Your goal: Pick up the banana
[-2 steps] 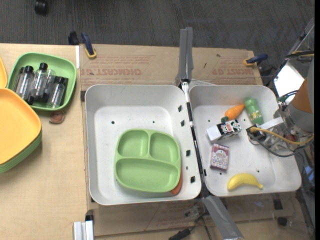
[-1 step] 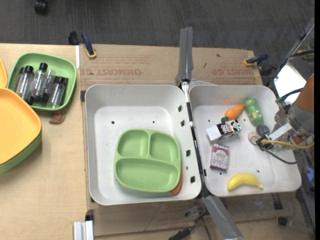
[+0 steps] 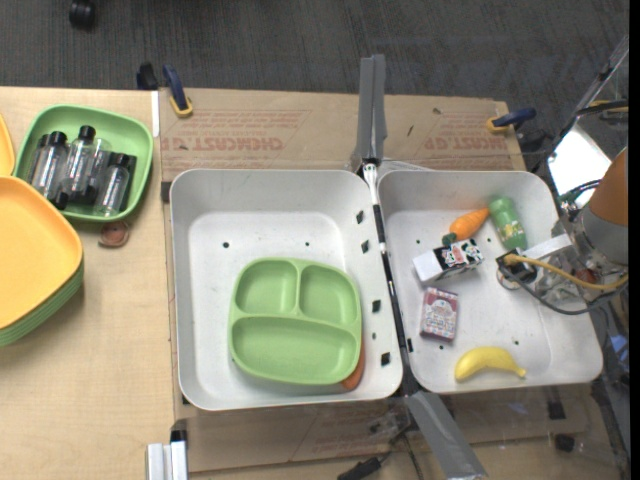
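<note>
Approach stage: the arm [image 3: 610, 213] hovers right of the banana [image 3: 489, 364], its grip impossible to tell, needing a reach down.

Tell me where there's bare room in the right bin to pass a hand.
Free: the right bin's near-left floor, bordered by the pink card pack and the banana. Also free: the far-left corner, behind the milk carton. Crowded: the far right, with the carrot, green bottle and arm cables.
</note>
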{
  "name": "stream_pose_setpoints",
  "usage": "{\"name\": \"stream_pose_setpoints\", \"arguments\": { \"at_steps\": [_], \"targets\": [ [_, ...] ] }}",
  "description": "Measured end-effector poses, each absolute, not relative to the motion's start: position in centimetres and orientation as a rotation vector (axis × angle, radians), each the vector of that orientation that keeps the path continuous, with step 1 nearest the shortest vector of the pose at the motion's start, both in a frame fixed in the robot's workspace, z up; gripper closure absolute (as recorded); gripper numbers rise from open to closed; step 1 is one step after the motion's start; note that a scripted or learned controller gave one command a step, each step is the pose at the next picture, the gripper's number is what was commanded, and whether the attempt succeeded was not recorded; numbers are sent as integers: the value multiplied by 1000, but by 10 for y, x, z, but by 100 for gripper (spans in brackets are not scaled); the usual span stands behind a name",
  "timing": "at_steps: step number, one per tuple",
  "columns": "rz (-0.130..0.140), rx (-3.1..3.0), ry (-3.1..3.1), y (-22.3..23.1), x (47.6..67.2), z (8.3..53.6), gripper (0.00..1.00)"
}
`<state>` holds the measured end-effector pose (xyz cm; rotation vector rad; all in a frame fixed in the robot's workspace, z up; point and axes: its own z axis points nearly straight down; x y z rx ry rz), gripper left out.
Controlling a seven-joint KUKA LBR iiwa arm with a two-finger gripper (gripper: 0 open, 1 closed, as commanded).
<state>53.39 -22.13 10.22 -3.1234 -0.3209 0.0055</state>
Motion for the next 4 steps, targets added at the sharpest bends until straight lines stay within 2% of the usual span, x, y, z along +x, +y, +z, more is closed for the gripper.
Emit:
{"name": "stream_pose_setpoints", "arguments": {
  "at_steps": [3, 4],
  "targets": [
    [8, -3111, -420, -221, 526, 103, 100],
    [3, -3119, -322, -220, 532, 92, 100]
  ]
}}
